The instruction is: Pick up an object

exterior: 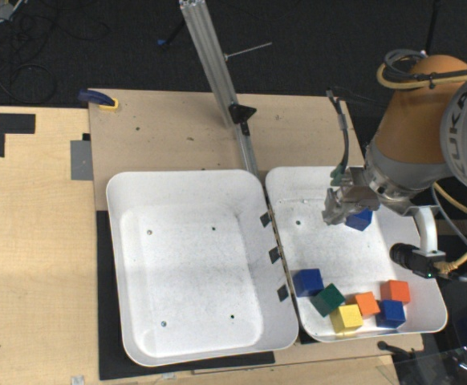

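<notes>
My gripper [352, 213] hangs over the back part of the right bin [314, 184], under the grey wrist with its orange band. A blue cube [361, 219] sticks out from beneath the gripper body, and the fingers are shut on it. Several more blocks lie in the bin's front corner: a blue cube [307, 281], a green one [327, 300], a yellow one [347, 318], an orange one [367, 303], a red-orange one [395, 291] and another blue one [391, 313].
The left bin [189, 263] adjoins the right one along a divider with black clips [273, 254]. A slanted metal rail [217, 74] rises behind the bins. A black fitting [414, 259] hangs off the arm over the right bin's edge.
</notes>
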Motion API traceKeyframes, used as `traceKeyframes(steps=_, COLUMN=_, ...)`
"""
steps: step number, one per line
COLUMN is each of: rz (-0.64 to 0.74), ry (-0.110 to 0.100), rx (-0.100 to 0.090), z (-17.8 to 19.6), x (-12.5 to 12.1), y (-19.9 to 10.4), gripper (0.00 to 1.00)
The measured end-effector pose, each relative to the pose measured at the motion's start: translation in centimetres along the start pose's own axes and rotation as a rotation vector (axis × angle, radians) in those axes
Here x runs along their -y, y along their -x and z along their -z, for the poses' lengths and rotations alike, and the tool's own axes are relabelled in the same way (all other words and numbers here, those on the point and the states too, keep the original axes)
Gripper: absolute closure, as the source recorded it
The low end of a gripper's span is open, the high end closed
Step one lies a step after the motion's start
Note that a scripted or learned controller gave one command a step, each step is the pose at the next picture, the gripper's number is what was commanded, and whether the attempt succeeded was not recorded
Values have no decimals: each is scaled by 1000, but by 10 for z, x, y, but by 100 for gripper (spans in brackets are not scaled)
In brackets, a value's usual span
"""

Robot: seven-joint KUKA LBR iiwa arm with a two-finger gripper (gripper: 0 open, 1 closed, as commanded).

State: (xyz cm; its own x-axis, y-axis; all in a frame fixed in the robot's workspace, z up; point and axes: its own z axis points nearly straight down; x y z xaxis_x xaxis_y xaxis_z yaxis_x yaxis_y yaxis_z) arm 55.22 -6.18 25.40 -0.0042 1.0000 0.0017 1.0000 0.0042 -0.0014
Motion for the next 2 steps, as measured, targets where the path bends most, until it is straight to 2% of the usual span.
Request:
traceKeyframes(steps=1, rz=-1, ry=-1, rx=0, z=0, x=-10, y=-43, gripper=100)
traceKeyframes(steps=2, rz=0, ry=-1, rx=0, z=-9, x=-29, y=-103, gripper=100)
